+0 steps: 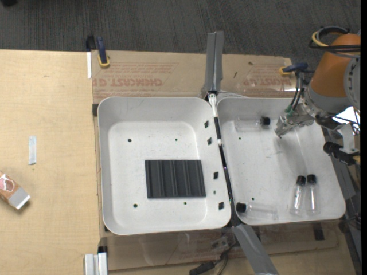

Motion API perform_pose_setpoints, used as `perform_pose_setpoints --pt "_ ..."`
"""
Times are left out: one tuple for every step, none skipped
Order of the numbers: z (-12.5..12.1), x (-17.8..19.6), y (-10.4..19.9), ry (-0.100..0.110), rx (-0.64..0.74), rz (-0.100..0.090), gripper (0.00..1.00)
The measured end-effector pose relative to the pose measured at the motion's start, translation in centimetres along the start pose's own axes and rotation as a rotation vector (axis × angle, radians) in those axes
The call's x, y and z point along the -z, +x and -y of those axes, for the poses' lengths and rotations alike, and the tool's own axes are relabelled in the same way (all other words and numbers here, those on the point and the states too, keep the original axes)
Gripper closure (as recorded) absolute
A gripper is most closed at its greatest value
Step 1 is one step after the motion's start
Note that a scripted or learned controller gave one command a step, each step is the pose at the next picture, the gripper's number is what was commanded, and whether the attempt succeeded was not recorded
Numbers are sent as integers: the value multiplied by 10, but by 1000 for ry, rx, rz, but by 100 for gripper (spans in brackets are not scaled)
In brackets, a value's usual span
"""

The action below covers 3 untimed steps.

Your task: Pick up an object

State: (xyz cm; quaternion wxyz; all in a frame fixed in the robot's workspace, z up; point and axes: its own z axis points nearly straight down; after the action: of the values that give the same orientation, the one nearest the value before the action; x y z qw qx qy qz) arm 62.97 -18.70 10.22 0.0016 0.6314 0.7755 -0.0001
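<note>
My gripper [282, 128] hangs over the upper part of the right bin [275, 153], under the orange-banded wrist. Just left of it lies a clear vial with a black cap [256, 122], close to the gripper tip but apart from it. Two more clear vials [304, 194] with black caps lie side by side in the bin's lower right. Another clear vial [257, 211] lies along the bin's front wall with its black cap to the left. In the left bin [114, 153], a dark ribbed rectangular block [175, 178] lies flat in the middle.
A grey divider bar [214, 62] runs between the bins at the back. Clamps [101, 53] hold the cardboard behind the bins. On the wooden bench to the left lie a small strip [32, 150] and a wrapped item [11, 191].
</note>
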Motion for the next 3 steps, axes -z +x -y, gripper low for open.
perform_pose_setpoints --pt "0 0 0 0 0 0 0" --pt "-22 -10 35 1 36 -1 0" --pt "-26 -11 -14 4 70 -2 0"
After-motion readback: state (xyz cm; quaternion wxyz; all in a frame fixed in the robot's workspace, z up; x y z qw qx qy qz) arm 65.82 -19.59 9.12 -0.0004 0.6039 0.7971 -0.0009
